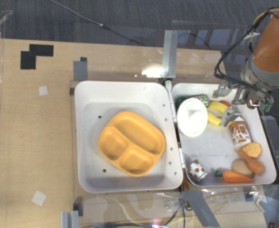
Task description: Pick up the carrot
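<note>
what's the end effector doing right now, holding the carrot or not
End effector: over the far side of the right bin, nothing seen between its fingers; open or closed cannot be told. The carrot lies at the bin's near edge.

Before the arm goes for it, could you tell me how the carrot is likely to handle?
The carrot looks like smooth, rigid toy plastic, so probably light and slippery. Its tapered round body may roll. It lies against the bin wall, crowding the gripper.

No wording can be made out anywhere: the small carton [240, 133] and the little can [197, 170] carry printed labels (both too blurred to read).
</note>
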Motion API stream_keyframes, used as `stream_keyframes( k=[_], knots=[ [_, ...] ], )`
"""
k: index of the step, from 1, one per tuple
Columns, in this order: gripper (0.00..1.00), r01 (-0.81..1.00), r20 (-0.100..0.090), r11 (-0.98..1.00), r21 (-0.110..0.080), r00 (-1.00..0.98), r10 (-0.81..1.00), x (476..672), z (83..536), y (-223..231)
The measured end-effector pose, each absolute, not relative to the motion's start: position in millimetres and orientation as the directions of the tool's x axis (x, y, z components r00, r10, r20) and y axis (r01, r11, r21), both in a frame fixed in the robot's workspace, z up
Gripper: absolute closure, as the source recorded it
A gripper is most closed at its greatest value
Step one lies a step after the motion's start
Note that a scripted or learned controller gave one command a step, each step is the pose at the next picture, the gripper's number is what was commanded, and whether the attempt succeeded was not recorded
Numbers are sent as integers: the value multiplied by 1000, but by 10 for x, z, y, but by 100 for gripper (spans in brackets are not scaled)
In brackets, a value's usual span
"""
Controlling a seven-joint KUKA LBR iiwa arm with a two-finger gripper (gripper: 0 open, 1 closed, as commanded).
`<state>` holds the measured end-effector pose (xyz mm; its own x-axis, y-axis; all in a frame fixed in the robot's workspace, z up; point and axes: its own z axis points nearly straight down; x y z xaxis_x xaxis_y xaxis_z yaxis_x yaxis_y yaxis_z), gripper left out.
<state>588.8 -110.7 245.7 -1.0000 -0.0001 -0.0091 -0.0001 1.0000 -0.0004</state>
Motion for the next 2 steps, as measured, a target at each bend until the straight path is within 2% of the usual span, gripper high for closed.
stream_keyframes(
  k=[1, 2],
  knots=[
    [0, -2, 3, 1000, 1, -1000, -2, 4966, 1269, -1153],
    [0, 142, -7, 990, 1, -990, 142, 4976, 1226, -1314]
  ],
)
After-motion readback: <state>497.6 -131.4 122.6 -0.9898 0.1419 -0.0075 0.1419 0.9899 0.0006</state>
